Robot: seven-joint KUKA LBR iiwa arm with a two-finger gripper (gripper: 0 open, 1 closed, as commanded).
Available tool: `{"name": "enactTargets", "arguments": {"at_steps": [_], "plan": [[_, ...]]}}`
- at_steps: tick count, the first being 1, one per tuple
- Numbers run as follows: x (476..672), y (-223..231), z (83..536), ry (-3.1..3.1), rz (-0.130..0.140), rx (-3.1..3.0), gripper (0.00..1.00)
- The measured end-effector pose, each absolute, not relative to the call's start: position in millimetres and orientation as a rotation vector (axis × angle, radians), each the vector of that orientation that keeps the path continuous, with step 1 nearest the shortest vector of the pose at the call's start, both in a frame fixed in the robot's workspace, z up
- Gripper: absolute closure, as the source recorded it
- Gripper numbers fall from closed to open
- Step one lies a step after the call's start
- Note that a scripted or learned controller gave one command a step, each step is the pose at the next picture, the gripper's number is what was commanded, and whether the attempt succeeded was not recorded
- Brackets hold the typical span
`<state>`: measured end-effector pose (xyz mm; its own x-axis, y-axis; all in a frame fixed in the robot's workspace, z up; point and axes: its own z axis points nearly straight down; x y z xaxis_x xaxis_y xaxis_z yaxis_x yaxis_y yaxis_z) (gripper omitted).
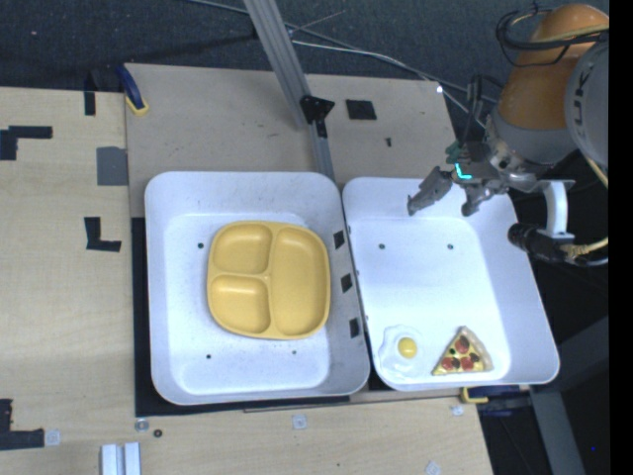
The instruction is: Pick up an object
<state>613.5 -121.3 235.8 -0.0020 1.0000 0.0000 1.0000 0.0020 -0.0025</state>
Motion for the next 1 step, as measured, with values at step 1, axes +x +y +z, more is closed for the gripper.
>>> {"name": "enactTargets", "arguments": {"at_steps": [1], "plan": [[613.7, -121.3, 236.1, -2.223, 0.002, -2.218, 0.0]]}}
